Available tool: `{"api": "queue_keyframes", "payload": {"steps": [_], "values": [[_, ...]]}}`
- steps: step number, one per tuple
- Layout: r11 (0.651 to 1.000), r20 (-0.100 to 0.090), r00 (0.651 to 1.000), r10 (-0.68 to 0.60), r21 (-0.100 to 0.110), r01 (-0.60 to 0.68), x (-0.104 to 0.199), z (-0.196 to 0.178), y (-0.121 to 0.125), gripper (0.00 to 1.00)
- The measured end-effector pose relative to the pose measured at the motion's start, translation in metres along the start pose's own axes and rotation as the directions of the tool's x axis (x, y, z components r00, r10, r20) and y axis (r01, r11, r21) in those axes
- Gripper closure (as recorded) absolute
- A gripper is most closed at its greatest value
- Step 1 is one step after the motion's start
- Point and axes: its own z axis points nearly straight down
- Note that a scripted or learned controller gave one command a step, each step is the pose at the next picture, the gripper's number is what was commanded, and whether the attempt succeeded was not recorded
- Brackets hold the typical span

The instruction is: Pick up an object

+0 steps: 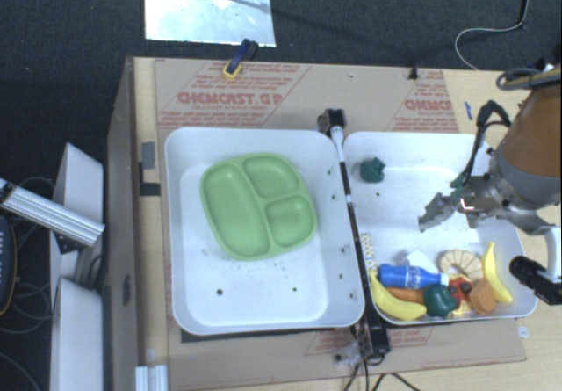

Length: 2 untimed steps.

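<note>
Tool: the tool (439, 209) hangs over the bare middle of the right bin (413, 152), its fingers spread apart with nothing between them.
Likely target: the toy pile in that bin's near corner, below the tool: blue bottle (408, 277), two bananas (393, 305) and (497, 275), a carrot (406, 294), a green piece (436, 300), a ringed cookie-like piece (460, 263).
Why piled: the toys touch and overlap against the near wall, probably having slid there, so singling one out looks hard.
Easier pick: a small dark-green lump (372, 170) lies alone near the far left corner, well apart from the rest.
Open room: bare white floor lies around and left of the tool.
Edges: the divider between the bins stands just beside the pile's left end.
Left bin (189, 231): holds a green sectioned tray (257, 205).
Worktop (263, 95): cardboard-covered.
</note>
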Motion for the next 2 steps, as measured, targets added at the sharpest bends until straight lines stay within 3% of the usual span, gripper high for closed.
{"api": "queue_keyframes", "payload": {"steps": [1,2], "values": [[1.000,0.000,1.000,0.003,0.003,-0.003,-0.044,0.120,0.021,0.00],[1.000,0.001,1.000,0.000,-0.002,0.000,0.020,0.147,0.058,0.00]]}}
